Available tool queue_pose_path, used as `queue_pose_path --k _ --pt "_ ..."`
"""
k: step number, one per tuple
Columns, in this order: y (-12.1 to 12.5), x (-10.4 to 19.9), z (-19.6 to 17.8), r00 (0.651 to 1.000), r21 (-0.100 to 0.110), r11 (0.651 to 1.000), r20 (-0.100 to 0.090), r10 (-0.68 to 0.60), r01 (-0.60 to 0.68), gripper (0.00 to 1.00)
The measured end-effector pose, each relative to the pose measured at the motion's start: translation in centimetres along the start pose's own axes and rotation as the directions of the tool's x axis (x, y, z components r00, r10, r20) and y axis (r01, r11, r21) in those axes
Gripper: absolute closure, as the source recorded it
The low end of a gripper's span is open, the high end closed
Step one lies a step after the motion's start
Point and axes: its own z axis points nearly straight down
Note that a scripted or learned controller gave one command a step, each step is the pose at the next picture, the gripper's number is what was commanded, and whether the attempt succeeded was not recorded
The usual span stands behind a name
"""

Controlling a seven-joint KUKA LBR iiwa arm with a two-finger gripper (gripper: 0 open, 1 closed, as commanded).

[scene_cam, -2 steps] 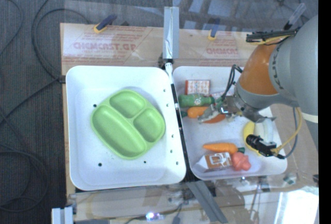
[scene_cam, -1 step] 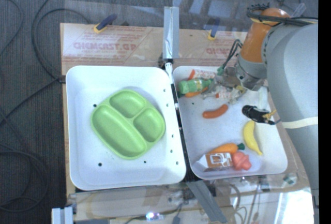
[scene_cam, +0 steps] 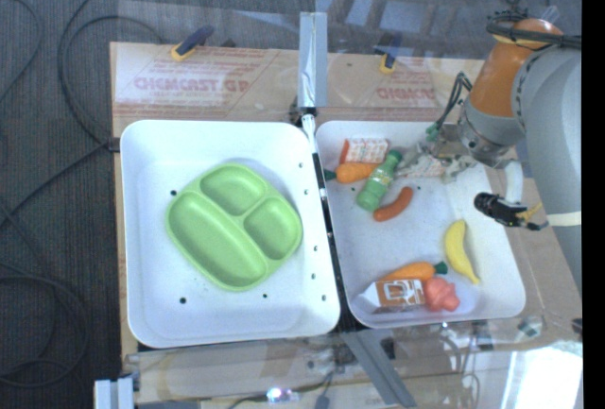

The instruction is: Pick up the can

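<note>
From my seat I see the can (scene_cam: 404, 293) lying on its side near the front edge of the right bin (scene_cam: 492, 237), long axis running left-right, well toward me from the tool (scene_cam: 437, 155), whose state I cannot tell.

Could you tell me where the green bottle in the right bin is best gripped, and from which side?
Grip the green bottle across the middle of its body, coming straight down from above. It lies on its side, slanted, with a carrot at one flank and a red sausage near the other, so close across its narrow width.
</note>
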Motion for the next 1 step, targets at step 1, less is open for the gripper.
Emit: queue_pose_path --k 1 --pt "1.67 -0.25 -0.24 0.999 0.036 0.998 -0.016 -0.044 0.044 0.00"
